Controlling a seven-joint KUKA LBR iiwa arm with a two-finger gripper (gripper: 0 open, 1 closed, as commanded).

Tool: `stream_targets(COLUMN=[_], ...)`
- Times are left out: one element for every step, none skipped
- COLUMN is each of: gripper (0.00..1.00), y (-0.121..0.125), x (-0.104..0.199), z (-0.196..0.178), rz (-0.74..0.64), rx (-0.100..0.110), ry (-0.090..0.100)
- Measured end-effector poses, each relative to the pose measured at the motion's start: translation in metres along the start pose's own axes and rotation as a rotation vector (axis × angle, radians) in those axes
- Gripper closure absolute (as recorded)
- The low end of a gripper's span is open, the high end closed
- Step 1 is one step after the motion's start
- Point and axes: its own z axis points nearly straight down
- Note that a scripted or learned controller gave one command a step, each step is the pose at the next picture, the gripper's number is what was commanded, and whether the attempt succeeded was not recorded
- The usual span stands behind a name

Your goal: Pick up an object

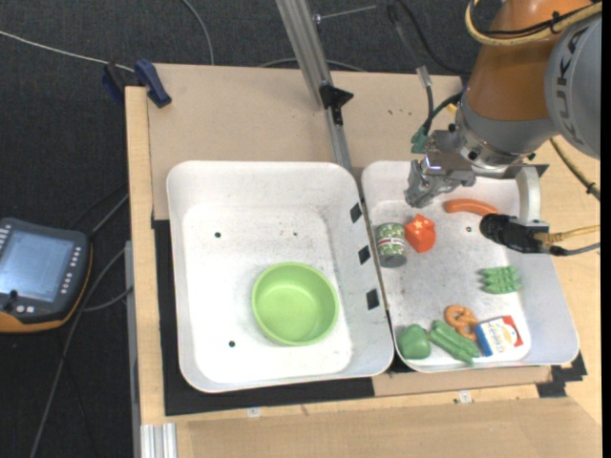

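The claw [421,194] hangs over the far left part of the right bin [554,299], its tip just above and beside an orange-red block [420,234]; from this slanted view I cannot tell whether it is released or clenched, and nothing shows in its grasp. A small green can [389,242] lies just left of the block, near the wall between the bins; its label is too small to read. Behind the block, near the far rim, lies an orange carrot-like piece [470,206]. Toward the near side of this bin sit a green ridged piece [500,279], a pretzel [460,318], a small red and white packet [502,336] whose print is not legible, a green pod-like vegetable [452,342], and a rounded green piece [413,342]. The left bin [205,198] holds a light green bowl [295,302], upright.
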Motion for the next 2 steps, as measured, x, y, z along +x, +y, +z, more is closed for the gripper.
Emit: stream_targets(gripper=[1.00,1.00], y=[0.014,0.024], x=[0.047,0.098], z=[0.013,0.007], rz=[0.000,0.000], rx=[0.000,-0.002], ry=[0.000,0.000])
